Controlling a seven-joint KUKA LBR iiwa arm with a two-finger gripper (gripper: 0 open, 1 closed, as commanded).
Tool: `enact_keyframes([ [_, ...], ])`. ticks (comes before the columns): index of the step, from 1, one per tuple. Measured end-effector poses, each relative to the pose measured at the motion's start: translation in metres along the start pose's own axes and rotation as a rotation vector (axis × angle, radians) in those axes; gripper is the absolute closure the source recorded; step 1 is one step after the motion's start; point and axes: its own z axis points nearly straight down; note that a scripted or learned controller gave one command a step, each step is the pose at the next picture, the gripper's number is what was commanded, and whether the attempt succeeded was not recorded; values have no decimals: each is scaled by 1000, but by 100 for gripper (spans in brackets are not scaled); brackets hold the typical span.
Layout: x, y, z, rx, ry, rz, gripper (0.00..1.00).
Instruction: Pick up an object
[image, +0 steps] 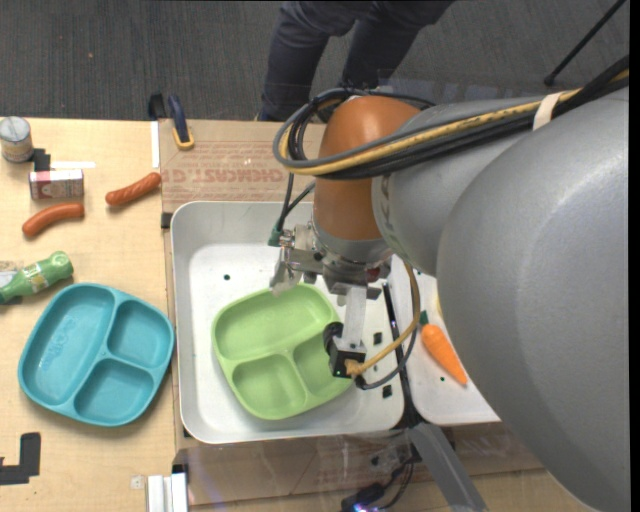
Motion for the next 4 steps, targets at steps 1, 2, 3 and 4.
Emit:
enact_keyframes([
  [1, -20, 23, 2, -1, 0, -150, 0],
  [2, 19, -24, -52, -1, 1, -272, 0],
  [3, -31, 10, -9, 1, -1, -174, 0],
  [4, -16, 13, 2, 2, 0, -242, 0],
])
